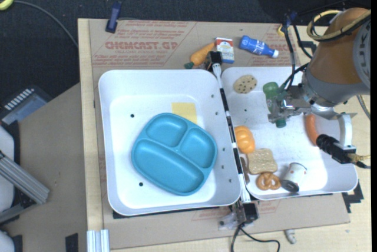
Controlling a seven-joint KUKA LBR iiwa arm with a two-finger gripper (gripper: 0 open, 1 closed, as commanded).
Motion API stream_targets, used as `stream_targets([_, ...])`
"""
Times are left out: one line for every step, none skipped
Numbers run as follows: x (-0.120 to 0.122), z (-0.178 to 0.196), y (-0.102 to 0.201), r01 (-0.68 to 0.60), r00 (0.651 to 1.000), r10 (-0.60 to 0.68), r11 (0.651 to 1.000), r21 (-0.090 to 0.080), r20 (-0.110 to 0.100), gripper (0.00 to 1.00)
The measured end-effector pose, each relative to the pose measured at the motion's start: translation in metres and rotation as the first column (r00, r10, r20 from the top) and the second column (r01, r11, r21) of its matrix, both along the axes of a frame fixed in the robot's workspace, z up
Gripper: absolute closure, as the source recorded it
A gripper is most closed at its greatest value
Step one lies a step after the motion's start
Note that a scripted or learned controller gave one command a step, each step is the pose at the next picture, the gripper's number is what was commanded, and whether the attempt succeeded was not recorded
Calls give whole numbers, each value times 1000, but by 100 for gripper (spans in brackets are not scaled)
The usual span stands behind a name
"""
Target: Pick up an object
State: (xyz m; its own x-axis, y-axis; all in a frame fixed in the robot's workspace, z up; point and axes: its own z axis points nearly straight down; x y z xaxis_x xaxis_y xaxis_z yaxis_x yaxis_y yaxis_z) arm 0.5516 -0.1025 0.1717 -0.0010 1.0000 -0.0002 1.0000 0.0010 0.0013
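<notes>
The arm (339,62) is reaching in from the right of the frame, and its gripper (278,110) is low over the middle of the right bin (339,183), right at a small green object (271,92) — whether that object sits between the fingers I cannot tell, and whether the tool is open or closed I cannot tell either. So, by my reading, the pick is mid-attempt: nothing is visibly lifted, and the grasp and the raise are both left to do.

Now the containers, big things first. The left bin (118,103), centre-left of the frame, holds a blue divided plate (174,152) lying flat, with a yellow slice (184,109) just above it, touching or nearly so.

The right bin is busier (lots of toy food here). Toward its lower left: a toast slice (261,160), an orange piece (244,139) above that against the dividing wall, and a pretzel (268,181) below. Upper left corner: a cookie (244,84). Right side: an orange carrot-like piece (311,128). Bottom: a small white-and-dark object (294,172), too small to name.
</notes>
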Motion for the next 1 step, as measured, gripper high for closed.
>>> stream_targets([-14,13,70,-2,1000,2,1000,3,-3,100])
